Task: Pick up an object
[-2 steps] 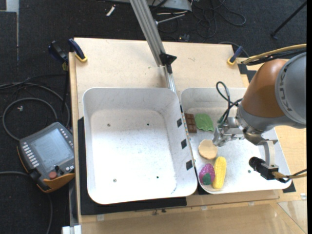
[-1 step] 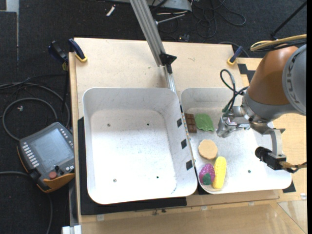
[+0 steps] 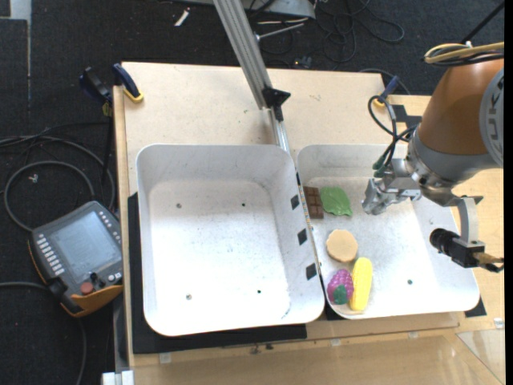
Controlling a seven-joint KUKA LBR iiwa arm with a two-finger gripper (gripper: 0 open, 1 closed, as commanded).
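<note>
The tool [image 3: 375, 203] hangs low in the right bin [image 3: 417, 291], its tips too blurry to tell apart or together, with the green leaf [image 3: 337, 201] just left of it.

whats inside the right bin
In the right bin: chocolate bar, green leaf, tan disc, corn, purple grapes. The gripper covers some floor.

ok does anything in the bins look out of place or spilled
Nothing stands out. The chocolate bar, green leaf, round cracker, corn cob and purple grapes all lie inside the right bin, crowded toward its left side. The gripper sits beside the leaf.
</note>
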